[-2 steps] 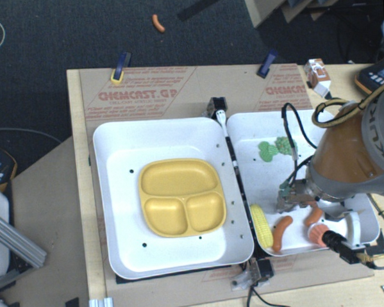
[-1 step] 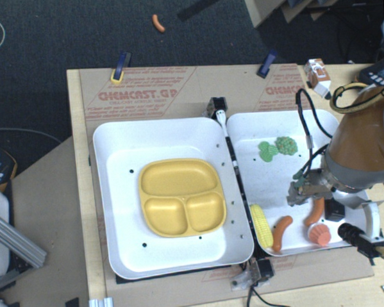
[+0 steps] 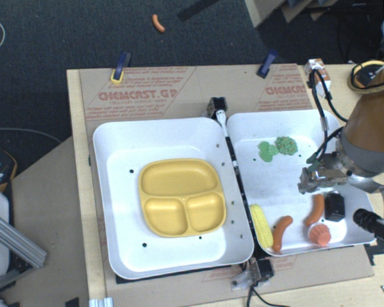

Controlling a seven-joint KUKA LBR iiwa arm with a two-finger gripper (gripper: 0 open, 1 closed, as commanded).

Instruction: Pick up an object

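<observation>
Gripper over right bin
The gripper [image 3: 323, 186] is positioned above a sausage [image 3: 316, 209]; finger state cannot be determined.

Yellow tray [image 3: 181, 196], green broccoli [image 3: 277, 148], yellow corn [image 3: 261, 225], orange sausages [image 3: 281, 231], white bins [image 3: 113, 186].

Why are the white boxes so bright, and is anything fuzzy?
In the camera view, light from above makes the white bins glow almost blank, with faint shadows around the yellow divided plate; the broccoli and corn look a bit soft, and the hand is dim and hard to make out.
</observation>
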